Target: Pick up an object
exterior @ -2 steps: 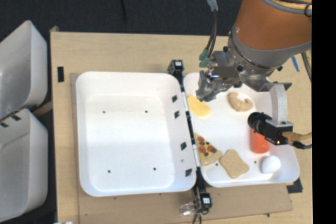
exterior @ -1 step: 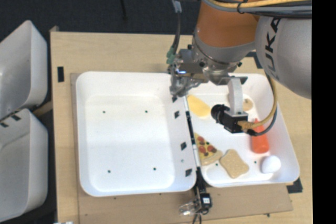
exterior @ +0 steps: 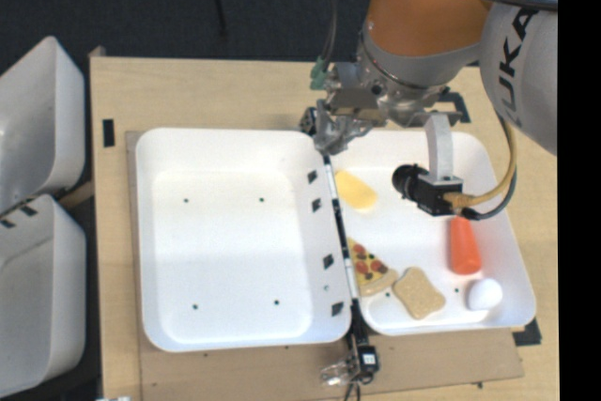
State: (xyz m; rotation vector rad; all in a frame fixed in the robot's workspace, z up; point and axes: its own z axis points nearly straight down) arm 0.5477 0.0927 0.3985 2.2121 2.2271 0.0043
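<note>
We see the gripper [exterior: 331,138] low at the far left corner of the right bin [exterior: 502,202], by the wall between the two bins; we cannot tell its state. Just in front of it lies a pale yellow, rounded, smooth piece [exterior: 356,190], flat on the bin floor. Nearer us: a pizza slice [exterior: 367,268], a tan toast slice [exterior: 418,292], an orange carrot [exterior: 464,245], a white egg [exterior: 485,294]. The left bin [exterior: 225,235] sits beside it on the table [exterior: 207,94].
</note>
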